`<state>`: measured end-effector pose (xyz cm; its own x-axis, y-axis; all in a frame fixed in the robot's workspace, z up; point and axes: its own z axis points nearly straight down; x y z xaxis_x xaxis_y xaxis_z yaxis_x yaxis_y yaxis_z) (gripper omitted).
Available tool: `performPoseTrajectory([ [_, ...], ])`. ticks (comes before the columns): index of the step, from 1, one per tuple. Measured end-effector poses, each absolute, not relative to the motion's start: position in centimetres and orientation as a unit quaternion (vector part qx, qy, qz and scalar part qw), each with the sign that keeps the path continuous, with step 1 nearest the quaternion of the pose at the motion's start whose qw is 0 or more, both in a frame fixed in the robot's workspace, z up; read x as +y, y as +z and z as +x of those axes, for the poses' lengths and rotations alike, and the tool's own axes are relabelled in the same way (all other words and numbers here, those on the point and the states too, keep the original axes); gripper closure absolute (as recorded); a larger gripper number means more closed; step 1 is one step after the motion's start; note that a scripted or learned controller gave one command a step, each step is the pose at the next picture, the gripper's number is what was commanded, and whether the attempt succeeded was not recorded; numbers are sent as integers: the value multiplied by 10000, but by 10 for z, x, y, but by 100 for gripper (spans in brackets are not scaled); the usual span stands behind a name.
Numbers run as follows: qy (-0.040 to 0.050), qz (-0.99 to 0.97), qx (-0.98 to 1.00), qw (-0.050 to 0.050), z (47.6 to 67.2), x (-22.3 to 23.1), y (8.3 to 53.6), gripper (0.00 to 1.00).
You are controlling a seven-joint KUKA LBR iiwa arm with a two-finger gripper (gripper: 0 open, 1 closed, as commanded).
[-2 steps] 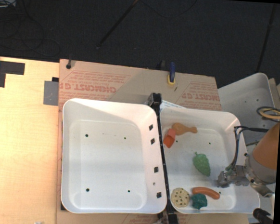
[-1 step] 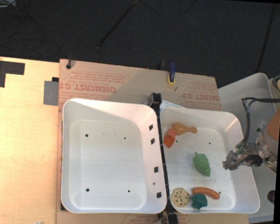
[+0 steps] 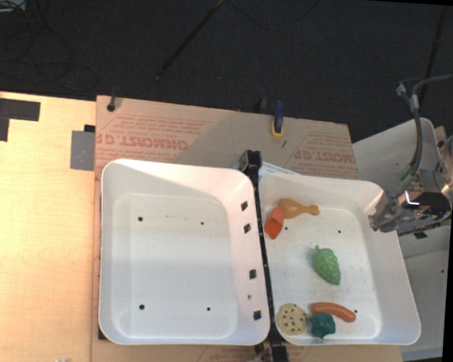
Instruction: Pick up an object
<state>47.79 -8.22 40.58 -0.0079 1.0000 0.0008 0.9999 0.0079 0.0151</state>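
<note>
I have one fixed camera, mounted above the desk (image 3: 27, 231) and looking down at a slant. It stands far enough back to take in both white bins: the left bin (image 3: 175, 257) sits centre frame, the right bin (image 3: 373, 305) beside it. Dark floor fills the top. The arm (image 3: 419, 207) enters at the right edge.

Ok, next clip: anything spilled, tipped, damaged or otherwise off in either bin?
Nothing stands out. The right bin holds six toy foods lying apart: orange piece, tan drumstick, green item, sausage, cookie, teal piece. The gripper sits at that bin's right rim, away from them.
</note>
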Motion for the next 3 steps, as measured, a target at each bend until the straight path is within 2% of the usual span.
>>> performPoseTrajectory([
  [1, -56, 7064, 7077, -76, 473, -40, 258, 100],
  [2, -31, 7097, 7045, -16, 474, -126, 235, 100],
  [3, 46, 7062, 7080, 56, 479, -90, 412, 100],
])
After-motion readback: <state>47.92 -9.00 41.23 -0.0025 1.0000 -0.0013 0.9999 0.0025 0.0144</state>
